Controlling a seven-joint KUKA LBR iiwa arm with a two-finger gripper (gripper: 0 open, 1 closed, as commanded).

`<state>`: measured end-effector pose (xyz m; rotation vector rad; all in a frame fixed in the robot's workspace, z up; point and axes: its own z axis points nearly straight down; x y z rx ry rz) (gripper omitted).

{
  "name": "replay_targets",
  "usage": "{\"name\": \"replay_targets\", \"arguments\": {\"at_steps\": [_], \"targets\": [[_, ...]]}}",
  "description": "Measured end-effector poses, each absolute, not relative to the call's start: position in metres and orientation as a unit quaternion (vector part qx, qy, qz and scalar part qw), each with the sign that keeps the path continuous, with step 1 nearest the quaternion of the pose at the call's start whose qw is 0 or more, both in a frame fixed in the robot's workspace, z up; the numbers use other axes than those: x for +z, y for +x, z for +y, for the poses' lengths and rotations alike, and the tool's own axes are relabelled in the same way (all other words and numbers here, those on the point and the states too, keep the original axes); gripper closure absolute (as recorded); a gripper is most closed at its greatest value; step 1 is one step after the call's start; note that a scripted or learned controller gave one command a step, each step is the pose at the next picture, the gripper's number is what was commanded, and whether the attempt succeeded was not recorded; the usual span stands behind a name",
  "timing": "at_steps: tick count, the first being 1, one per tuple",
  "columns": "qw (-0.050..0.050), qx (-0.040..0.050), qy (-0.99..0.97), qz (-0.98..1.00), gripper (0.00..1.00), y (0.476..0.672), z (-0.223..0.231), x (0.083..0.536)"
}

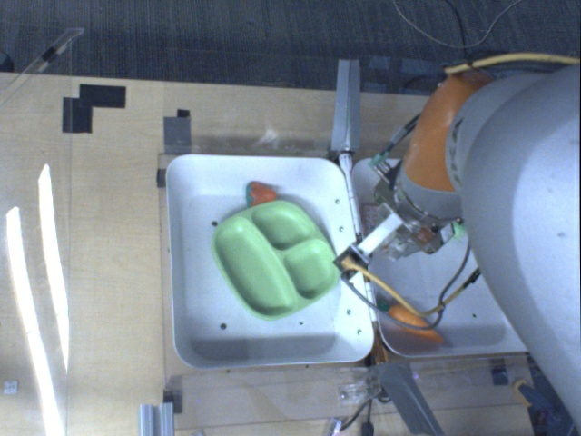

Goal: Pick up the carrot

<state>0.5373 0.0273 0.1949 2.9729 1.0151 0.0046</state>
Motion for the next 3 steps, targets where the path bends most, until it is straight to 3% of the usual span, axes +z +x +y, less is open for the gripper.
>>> {"name": "replay_targets", "arguments": {"at_steps": [1,2,3], "targets": [[0.0,0.0024,0.945,0.328,1.0,0.539,0.028,0.205],[0.0,0.0006,0.987,0.159,1.0,0.587,0.043,0.184],[0.0,0.0019,0.987,0.162,1.0,0.588,0.044,0.195]]}}
